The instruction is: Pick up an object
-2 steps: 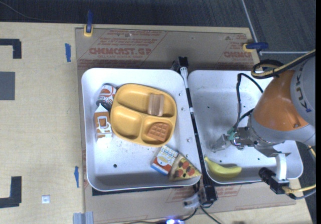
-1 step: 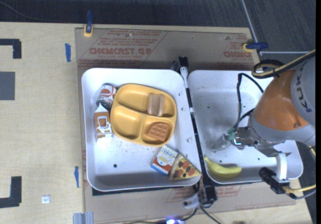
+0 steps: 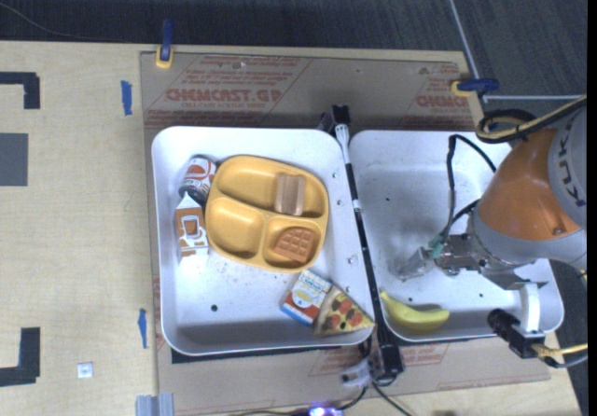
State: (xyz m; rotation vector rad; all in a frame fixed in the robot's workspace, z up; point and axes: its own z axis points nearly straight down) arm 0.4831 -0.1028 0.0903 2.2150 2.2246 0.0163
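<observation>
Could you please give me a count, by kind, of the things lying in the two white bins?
Yellow divided tray: 1
Toy foods on the tray, a block and a waffle: 2
Can: 1
Small cartons, one orange and white, one by the pizza: 2
Pizza slice: 1
Banana: 1
Total: 8

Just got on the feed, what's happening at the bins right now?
The arm is reaching into the right bin, its hand low over the bin floor, just above the banana by the front wall. Nothing visibly held. The left bin holds a yellow divided tray, a can, a small carton and a pizza-slice toy.
</observation>
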